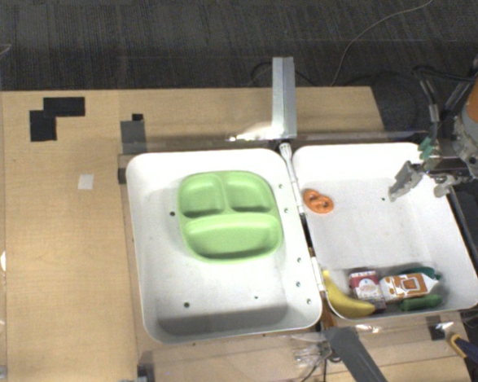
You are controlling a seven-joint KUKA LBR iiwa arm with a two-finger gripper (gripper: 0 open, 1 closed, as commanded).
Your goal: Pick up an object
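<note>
The right bin [380, 225] holds a small orange ring-shaped object [318, 201] near its left wall. Along its front wall lie a yellow banana [344, 299], a red and white packet [365, 285], an orange and white carton [406, 284] and a green item [420, 302]. My gripper [422, 183] hangs over the right bin's far right side, well apart from all of these, and nothing shows in it. The arm's orange band sits at the right edge of the view.
The left bin [161, 298] holds a green divided plate [228, 214] in its middle. A metal post [284, 93] stands behind the divider between the bins. Cables run across the dark floor at the back right.
</note>
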